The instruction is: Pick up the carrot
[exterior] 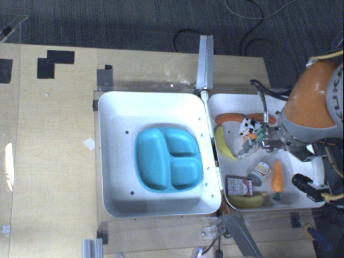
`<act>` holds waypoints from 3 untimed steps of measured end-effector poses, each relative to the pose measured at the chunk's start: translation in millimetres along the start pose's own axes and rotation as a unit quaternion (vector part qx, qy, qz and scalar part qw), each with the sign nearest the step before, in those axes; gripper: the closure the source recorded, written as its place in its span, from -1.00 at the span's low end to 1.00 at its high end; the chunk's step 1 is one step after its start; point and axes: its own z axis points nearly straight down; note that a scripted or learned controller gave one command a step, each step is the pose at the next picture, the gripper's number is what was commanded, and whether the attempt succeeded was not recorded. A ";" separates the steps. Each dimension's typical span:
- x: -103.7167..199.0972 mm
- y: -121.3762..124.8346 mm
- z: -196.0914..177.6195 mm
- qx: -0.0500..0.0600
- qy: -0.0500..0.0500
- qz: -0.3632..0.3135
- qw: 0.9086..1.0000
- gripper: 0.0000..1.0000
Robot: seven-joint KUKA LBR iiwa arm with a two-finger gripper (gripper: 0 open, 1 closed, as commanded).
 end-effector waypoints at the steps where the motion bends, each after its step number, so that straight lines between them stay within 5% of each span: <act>1: -56.2 54.5 96.6 -0.004 -0.002 0.023 1.000 -1.00; 2: -54.6 56.9 84.7 -0.006 -0.001 0.020 1.000 1.00; 3: 26.2 93.3 0.1 0.001 0.000 0.147 0.989 1.00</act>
